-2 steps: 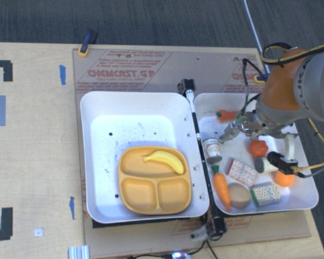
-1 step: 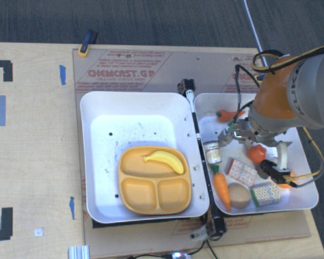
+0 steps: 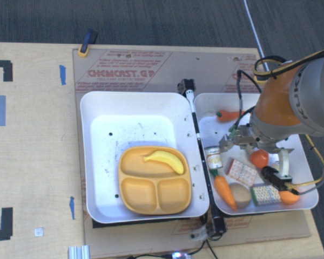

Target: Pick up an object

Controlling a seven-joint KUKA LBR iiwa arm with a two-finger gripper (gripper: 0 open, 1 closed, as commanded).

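1. Dark carpet surrounds the pale counter (image 3: 32, 161), which carries two white bins.
2. Left bin (image 3: 97, 117) holds a yellow divided plate (image 3: 155, 190) with a banana (image 3: 166, 160).
3. Right bin (image 3: 308, 198) holds the arm's gripper (image 3: 243, 140) among small foods; whether it is apart or together cannot be told.
4. Judged step: reaching in to choose; a carrot (image 3: 224, 191) lies nearby, and next it needs lining up and closing.

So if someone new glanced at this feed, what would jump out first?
Probably the yellow banana lying in the top compartment of the orange divided plate in the left bin. Next, the grey arm with its orange band reaching over the cluttered right bin, above a carrot and other small toys.
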